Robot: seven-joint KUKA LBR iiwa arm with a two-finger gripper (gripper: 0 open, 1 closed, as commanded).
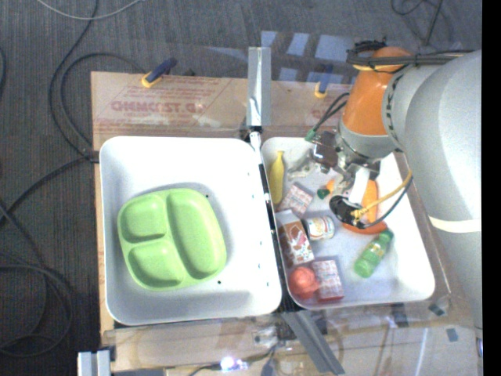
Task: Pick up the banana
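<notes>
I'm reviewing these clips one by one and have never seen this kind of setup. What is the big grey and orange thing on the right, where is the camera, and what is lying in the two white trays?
The grey and orange thing is a robot arm reaching in from the right. At its end sits a two-finger gripper, hanging over the right bin. The one camera is fixed above the bench and looks down at a slant on both bins.

The left bin holds a green divided plate. The right bin holds a jumble: the banana lying along its left wall, a small can, a green bottle, a red round fruit, a few small packets, and an orange object partly hidden under the arm.

The banana is not between the fingers; it lies in the bin, to the left of the gripper.
</notes>
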